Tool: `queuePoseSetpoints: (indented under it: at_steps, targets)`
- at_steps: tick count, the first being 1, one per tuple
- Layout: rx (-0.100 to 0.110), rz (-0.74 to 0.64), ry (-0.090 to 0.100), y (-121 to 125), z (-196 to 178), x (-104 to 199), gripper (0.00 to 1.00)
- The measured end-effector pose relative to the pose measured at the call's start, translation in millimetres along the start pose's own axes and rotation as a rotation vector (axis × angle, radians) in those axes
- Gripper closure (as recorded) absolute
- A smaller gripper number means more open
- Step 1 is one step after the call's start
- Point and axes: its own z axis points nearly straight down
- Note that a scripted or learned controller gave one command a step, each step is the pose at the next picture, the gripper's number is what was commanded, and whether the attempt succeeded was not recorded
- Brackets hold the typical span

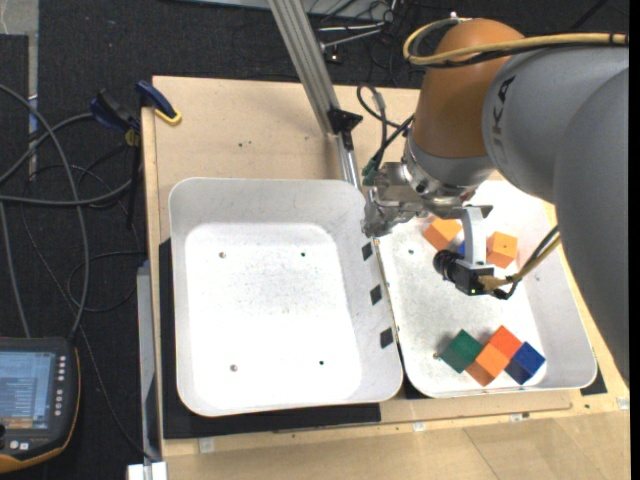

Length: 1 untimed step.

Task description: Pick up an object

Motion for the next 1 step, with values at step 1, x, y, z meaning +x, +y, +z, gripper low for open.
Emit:
queuePoseSetpoints:
  at_steps: [1]
  targets:
    - [-0.004, 0.0, 0.001, 16.0, -15.8, 52.6, 1.0]
